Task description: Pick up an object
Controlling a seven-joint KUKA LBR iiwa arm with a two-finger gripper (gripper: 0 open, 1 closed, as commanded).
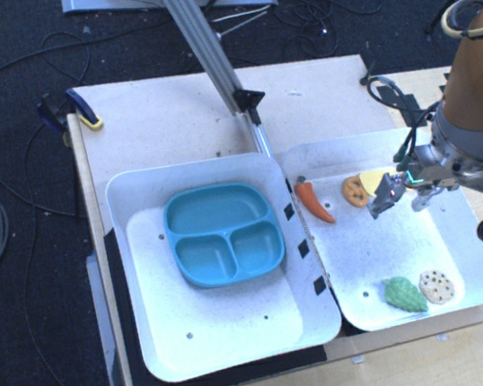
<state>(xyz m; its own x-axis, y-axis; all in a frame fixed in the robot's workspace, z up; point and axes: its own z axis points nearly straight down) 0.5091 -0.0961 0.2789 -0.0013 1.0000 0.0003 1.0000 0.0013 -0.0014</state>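
We see the arm (pixel 472 96) reaching in from the right, its orange band above the grey wrist, the pincer (pixel 387 194) hanging low over the right bin (pixel 474 282); whether its tips are apart or closed we cannot tell, and nothing visibly sits between them; the arm's upper part is cut off by the frame edge. Just beside the pincer, toward the left, lies a yellow piece (pixel 372 180), partly hidden by the dark tool, touching a small round orange item (pixel 355 190); further left lies an orange carrot-like toy (pixel 315 203), slanted, green at its top end. Nearer the front edge, apart from the pincer, sit a green leafy toy (pixel 405 294) and a speckled cookie (pixel 436 286), side by side; farthest left, the other bin (pixel 155 337) holds a blue divided tray (pixel 191 273).
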